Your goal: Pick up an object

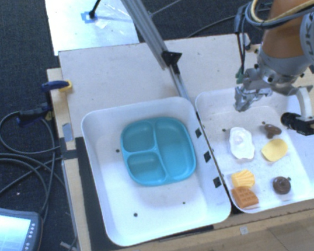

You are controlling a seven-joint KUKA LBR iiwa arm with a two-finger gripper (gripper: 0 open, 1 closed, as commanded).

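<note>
A grey arm [300, 22] with an orange band reached in over a worktop [113, 75] carrying two shallow white bins side by side. Its gripper [246, 99] hung over the far part of the right bin [312, 156], pointing down, with nothing seen between its fingers; whether they were spread or pressed together could not be told.

The things to pick lay in that same bin, all nearer the viewer than the gripper. Closest below the gripper sat a white piece [241, 143], flat on the bin floor. Beside that, on the arm's side, lay a small brown item [272, 130], and just below it a pale yellow slice [274, 150]. Farther from the gripper, near the bin's front edge, sat a yellow shell-like piece [243, 179] touching an orange waffle-like block [246, 197], with a round brown item [281, 185] apart from them toward the arm's side.

Away from the gripper, across the bins' shared wall, the left bin [115, 217] held a teal divided plate [157, 151] lying flat with three compartments.
</note>
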